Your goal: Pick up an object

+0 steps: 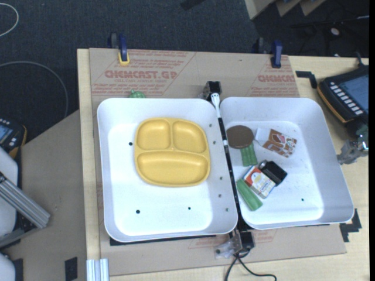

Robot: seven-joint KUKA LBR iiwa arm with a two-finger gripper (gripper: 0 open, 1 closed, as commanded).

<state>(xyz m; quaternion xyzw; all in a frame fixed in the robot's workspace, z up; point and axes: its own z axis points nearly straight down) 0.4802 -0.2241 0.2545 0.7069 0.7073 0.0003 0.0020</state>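
Nothing lifted yet: nearest, a matte green stick (249, 195) lies flat in the right bin (310, 206) beside a glossy red-and-white packet (259, 182) and a black block (273, 171); farther back, a brown disc (239, 136) and a printed wrapper (280, 142). In the left bin (158, 215) sits a smooth yellow divided tray (173, 151); the gripper (351, 149) hangs at the right rim, and whether it is apart or closed I cannot tell, so the whole pick remains.

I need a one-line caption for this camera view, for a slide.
Yellow divided plate in the left bin; brown disc, green pieces and small packets in the right bin.
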